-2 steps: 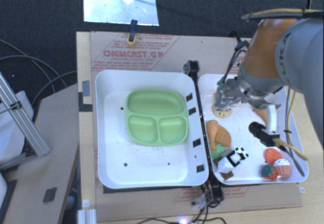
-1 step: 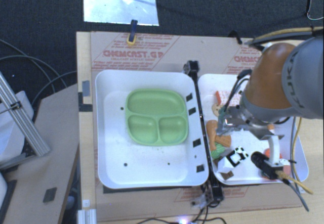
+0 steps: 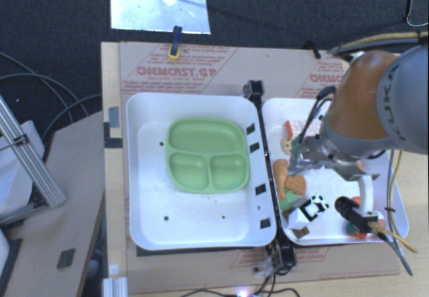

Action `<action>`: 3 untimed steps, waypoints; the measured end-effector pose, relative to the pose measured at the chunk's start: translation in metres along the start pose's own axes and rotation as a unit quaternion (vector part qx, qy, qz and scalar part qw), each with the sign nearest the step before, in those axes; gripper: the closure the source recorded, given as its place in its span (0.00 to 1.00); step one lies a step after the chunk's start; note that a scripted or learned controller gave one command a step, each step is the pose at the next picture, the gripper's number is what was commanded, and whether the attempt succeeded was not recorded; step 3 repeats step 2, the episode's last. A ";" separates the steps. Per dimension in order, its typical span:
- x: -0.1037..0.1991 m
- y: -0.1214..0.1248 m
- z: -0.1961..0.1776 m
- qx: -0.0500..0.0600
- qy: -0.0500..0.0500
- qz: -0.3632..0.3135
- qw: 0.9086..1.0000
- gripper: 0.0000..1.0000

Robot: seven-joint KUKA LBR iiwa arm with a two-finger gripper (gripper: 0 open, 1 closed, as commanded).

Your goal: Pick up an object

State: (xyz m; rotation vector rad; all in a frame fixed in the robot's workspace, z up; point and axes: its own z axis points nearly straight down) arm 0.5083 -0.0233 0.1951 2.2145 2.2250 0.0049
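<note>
While the arm (image 3: 375, 104) reaches in at right, its gripper (image 3: 299, 158) hangs over the right bin (image 3: 400, 212); jaw state: cannot tell; orange toys (image 3: 288, 178) lie centre-right; green tray (image 3: 206, 155) sits mid-frame.

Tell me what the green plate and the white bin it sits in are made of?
The green divided plate looks like moulded plastic with a smooth, slightly matte finish: it has an even pastel colour, rounded corners and soft ridges between its three compartments. The left white bin also seems to be plastic, maybe a thin formed sheet, smooth and faintly glossy with curved walls. I can't be certain from looks alone.
</note>
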 end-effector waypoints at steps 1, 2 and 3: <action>-0.067 0.032 0.017 0.000 -0.002 0.004 1.000 1.00; -0.061 0.079 0.115 0.000 -0.001 0.000 1.000 1.00; -0.061 0.079 0.115 0.000 -0.001 0.000 1.000 1.00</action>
